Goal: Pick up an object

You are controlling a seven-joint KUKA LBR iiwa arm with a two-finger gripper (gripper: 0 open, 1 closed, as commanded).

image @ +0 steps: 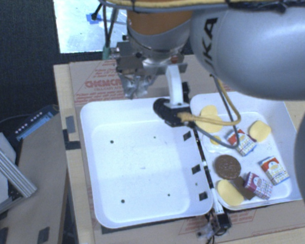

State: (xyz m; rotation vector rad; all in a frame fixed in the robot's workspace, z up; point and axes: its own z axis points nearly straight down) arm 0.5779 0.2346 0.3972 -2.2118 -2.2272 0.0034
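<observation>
Honestly, we cannot tell the gripper (pixel 133 85) state, and poised beyond the left bin (pixel 108 167), we risk grasping nothing.

1. The bench (pixel 76 171) is a pale brown board, and a sheet of cardboard (pixel 96 84) with red print lies flat on it.
2. The gripper (pixel 133 85) hangs over the far strip of that cardboard.
3. Two shallow white bins rest on the cardboard, side by side and touching along their inner walls.
4. The left bin (pixel 95 169) starts just nearside of the gripper and spreads toward the near edge.
5. The right bin (pixel 289 158) lies to the right of the gripper and farther toward the near edge.
6. Small dark squares (pixel 69 123) sit on the bench, left of the gripper and nearside.
</observation>
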